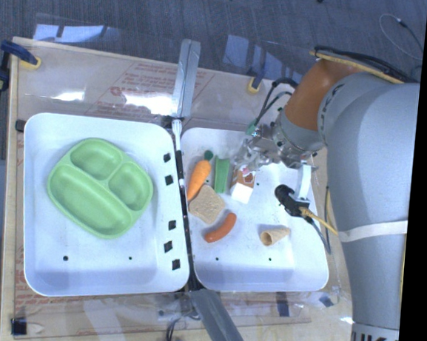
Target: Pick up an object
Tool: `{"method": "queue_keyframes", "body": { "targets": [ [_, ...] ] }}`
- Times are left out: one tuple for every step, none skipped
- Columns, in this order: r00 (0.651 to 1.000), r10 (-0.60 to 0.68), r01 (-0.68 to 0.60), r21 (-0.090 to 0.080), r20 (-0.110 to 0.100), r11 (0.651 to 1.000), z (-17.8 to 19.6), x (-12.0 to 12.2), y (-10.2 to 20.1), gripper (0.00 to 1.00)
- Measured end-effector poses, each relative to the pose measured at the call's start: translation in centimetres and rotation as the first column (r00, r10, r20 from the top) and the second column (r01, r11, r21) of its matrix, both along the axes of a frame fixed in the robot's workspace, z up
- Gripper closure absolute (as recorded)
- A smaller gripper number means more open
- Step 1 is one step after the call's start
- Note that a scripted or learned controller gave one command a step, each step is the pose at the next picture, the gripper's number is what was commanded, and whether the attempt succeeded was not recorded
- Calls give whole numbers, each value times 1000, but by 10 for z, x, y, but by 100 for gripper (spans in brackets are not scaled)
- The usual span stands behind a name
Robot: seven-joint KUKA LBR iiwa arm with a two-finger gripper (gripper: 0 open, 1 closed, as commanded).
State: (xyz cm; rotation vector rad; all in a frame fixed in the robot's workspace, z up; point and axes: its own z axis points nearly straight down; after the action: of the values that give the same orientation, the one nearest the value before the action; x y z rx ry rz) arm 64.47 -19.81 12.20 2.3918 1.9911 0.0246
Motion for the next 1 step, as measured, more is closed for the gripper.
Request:
{"method": "queue_keyframes", "body": {
  "targets": [
    [1000,2,-2,1,-1,1000,-1,0,1,0]
  ]
}}
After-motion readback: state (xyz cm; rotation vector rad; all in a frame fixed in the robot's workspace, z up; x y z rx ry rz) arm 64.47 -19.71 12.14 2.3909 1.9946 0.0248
